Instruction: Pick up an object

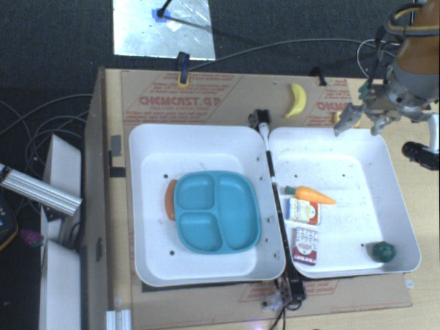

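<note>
From above, the gripper hung over the far rim of the right bin, jaws apart and holding nothing. In that bin lay a carrot, two small cartons and a green ball. The left bin held a blue tray. A banana lay on the bench behind.

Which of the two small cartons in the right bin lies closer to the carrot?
The upper carton, white-faced with an orange edge, lies just below the carrot. The red carton lies further down, toward the bin's front rim.
</note>
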Controlling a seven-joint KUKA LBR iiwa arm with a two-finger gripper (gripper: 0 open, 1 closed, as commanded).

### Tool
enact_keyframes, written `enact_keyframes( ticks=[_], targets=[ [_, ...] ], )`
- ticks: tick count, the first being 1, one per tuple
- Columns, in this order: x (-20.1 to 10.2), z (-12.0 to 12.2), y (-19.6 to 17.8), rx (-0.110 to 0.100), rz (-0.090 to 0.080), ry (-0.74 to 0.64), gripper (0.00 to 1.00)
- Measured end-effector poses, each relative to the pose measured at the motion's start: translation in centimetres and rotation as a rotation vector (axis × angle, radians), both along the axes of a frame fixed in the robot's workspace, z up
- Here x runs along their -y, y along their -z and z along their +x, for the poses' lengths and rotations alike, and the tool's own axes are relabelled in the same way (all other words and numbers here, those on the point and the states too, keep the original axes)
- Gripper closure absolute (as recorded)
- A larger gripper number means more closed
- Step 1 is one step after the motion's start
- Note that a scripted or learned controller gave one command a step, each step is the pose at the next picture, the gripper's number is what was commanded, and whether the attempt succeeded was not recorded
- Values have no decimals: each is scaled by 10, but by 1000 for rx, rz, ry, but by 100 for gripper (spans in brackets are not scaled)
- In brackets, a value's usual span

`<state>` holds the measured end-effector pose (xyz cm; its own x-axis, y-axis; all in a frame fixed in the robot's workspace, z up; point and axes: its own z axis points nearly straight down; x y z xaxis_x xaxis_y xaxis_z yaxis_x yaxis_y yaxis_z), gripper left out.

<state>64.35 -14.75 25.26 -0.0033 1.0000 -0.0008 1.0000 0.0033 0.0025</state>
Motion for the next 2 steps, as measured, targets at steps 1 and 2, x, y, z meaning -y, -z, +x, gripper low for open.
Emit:
enact_keyframes(
  ticks=[1, 2],
  targets=[
    [-23, -75, 108, -4, 1, 2, 0],
    [-54, -76, 168, -2, 1, 0, 0]
  ],
)
